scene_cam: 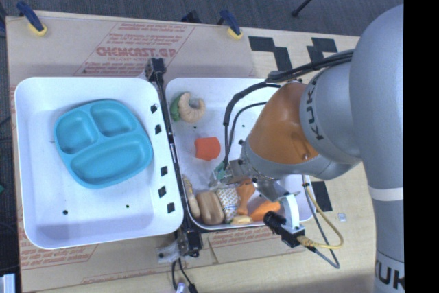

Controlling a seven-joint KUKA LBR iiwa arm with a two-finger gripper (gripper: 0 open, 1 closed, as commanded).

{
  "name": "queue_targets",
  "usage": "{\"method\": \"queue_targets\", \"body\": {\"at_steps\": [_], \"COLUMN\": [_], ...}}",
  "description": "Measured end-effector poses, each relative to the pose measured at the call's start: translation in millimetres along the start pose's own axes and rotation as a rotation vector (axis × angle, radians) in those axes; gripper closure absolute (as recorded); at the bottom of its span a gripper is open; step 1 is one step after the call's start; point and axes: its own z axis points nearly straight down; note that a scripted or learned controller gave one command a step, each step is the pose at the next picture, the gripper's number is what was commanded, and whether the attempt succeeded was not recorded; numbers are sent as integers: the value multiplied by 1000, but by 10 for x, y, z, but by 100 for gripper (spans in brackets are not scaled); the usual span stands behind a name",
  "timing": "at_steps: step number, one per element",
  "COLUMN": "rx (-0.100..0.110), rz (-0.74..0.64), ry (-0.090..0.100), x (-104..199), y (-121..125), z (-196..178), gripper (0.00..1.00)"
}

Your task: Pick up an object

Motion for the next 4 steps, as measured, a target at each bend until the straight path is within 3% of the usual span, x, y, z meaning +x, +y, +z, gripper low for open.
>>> {"method": "queue_targets", "body": {"at_steps": [1,2,3,4], "rx": [-1,0,0,2], "rz": [-191,109,109,-658], "ry": [0,0,-1,1], "x": [-227,185,183,-95], "y": [-39,19,18,-27], "z": [-469,-899,-898,-93], "gripper": [100,100,0,0]}}
